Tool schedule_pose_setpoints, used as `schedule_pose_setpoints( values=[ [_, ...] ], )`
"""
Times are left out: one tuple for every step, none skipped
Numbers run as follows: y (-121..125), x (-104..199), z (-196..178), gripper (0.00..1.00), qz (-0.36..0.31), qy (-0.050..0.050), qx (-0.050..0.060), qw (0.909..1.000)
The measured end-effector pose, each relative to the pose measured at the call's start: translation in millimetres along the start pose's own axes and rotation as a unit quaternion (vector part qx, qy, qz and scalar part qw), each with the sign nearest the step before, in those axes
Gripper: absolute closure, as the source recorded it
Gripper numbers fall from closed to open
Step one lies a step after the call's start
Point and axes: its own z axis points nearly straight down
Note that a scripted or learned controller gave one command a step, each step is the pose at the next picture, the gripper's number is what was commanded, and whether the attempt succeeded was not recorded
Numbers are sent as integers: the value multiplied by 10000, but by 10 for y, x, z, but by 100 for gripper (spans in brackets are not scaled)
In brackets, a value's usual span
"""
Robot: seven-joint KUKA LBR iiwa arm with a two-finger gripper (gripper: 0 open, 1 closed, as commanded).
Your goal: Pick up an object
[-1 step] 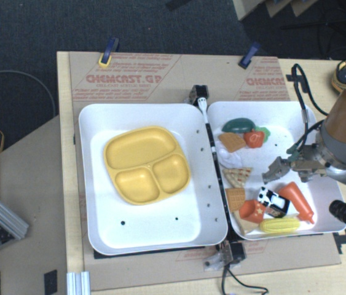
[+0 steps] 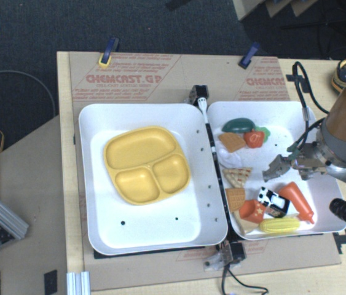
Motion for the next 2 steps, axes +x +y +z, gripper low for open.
schedule_pose_setpoints(
  values=[
    [76,-53,506,0,5,8,27,10000],
    [143,23,1008,0,1,9,22,10000]
  ],
)
